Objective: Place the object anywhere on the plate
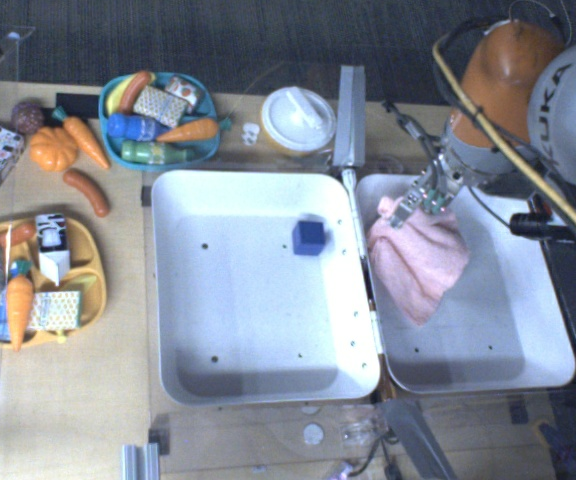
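Wooden table (pixel 88 368) carries 2 white bins side by side, and the task's thing looks to be the pink cloth (pixel 418 258), which lies bunched in the right bin (pixel 508 358) against its left wall. The claw (pixel 416 204) sits at the cloth's upper edge, touching it or just above it. Whether it is open, closed or gripping the cloth, I cannot tell, since cloth and metal blur together there. Most of the cloth rests on the bin floor, so it does not look lifted.

Left of it, the left bin (pixel 228 348) holds 1 small blue cube (pixel 309 237) near its upper right.

No plate is plain in either bin. A round white dish or lid (pixel 299 119) stands on the table just behind the left bin, and it may be the target, but that is a guess. Farther left, a blue bowl (pixel 158 153) and a yellow tray (pixel 93 268) hold toy food, with loose toy carrots (pixel 88 140) between them.

By my reading, the task is at its start: the grasp is at most being attempted. Lifting, carrying and setting the cloth on the plate all remain to be done.
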You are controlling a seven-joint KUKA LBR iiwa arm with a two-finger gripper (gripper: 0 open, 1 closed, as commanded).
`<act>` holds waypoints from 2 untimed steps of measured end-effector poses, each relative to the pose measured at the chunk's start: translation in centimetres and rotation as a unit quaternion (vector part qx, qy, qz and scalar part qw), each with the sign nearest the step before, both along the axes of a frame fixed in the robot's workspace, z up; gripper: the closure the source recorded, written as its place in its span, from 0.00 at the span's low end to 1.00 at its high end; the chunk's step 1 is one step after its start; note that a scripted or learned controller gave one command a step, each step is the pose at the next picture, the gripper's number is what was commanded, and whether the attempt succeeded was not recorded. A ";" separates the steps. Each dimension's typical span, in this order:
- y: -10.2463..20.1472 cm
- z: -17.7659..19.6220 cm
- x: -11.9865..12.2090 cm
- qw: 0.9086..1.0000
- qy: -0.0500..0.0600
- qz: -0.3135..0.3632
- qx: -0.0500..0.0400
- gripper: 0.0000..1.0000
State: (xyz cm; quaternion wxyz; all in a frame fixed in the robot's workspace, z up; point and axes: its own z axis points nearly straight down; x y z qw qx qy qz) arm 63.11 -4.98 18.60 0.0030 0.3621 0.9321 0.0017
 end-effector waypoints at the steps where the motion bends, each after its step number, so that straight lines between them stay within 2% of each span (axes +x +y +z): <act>1: 0.2 4.0 0.2 1.000 0.000 0.003 0.000 1.00; 2: 5.3 3.2 0.3 0.979 0.000 0.203 -0.001 1.00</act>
